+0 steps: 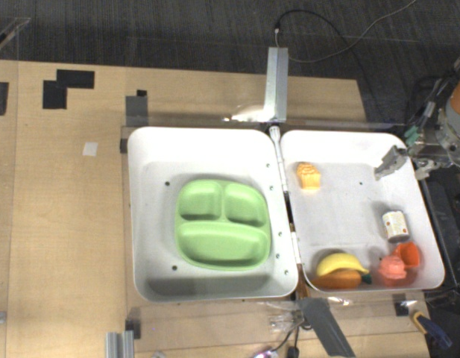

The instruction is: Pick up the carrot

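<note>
Orange carrot (339, 279) lies crosswise beneath banana (341, 262).

Wide open floor across the middle of the right white bin (349, 144). Clutter crowds its near edge: a yellow banana (340, 262) touching an orange carrot (338, 279), with a pink toy (392, 268) and an orange cup (410, 254) packed beside. A green sectioned plate (222, 224) fills the left bin's (151, 200) centre.

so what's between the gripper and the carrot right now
In the camera view, from the gripper: bare floor of the right bin, then the banana lying against the carrot. The white can sits off that line.
</note>
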{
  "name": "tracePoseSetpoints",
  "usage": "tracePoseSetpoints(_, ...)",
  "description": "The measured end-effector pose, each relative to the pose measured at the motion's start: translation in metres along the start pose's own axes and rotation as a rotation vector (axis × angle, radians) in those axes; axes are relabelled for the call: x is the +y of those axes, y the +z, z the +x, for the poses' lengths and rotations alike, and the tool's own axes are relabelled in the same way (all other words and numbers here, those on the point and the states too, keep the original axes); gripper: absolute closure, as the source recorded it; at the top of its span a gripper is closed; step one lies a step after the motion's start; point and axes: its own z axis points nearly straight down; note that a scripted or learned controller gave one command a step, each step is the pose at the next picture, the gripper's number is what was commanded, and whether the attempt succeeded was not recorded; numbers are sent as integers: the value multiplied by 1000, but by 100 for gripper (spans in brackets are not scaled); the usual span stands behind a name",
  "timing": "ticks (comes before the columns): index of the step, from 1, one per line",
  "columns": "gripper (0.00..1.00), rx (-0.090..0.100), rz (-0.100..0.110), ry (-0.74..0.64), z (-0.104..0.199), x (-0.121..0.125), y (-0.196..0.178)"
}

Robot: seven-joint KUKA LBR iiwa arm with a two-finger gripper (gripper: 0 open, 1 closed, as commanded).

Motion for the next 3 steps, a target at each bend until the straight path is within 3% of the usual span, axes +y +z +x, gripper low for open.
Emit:
tracePoseSetpoints(1,0,1,1,-30,35,101,73)
tracePoseSetpoints(2,0,-6,-30,-126,84,77,135)
tracePoseSetpoints(3,0,-8,-42,-211,92,62,144)
